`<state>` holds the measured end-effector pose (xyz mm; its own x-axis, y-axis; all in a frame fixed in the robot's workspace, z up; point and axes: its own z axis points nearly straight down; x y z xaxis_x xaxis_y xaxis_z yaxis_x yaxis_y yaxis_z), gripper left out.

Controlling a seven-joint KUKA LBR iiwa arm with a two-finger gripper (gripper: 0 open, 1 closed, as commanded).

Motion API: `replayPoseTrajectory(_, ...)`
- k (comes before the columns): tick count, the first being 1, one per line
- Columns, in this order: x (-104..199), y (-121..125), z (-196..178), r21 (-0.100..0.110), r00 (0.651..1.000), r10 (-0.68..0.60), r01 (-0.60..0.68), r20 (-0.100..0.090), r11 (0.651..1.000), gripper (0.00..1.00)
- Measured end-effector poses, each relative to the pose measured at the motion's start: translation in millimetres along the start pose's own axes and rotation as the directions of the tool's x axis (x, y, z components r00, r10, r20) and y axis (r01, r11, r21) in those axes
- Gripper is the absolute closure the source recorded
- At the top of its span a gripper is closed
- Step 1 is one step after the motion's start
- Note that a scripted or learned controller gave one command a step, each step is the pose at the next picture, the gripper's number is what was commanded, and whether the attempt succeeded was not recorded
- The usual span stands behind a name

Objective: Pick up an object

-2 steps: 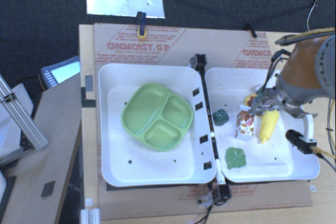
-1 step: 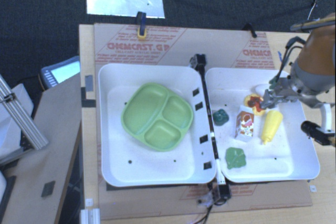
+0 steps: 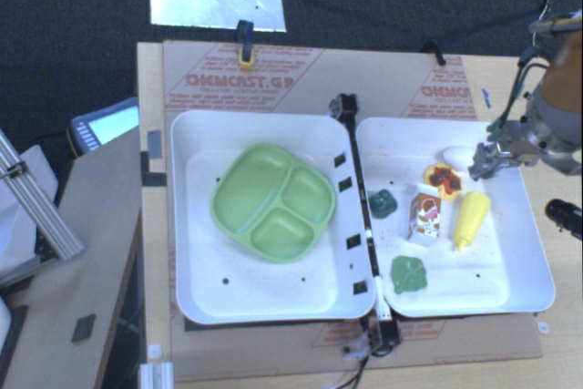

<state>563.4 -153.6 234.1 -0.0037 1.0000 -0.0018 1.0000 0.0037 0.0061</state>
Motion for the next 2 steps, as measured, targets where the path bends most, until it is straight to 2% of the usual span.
replayPoseTrajectory(1,-0.3,1.5,-35.7,0.001,1.000,-0.001,0.001,0.000,1.000,1.00)
replayPoseTrajectory(2,52.5,-3.4,-39.7,0.004,1.000,-0.006,0.006,-0.003,1.000,1.00)
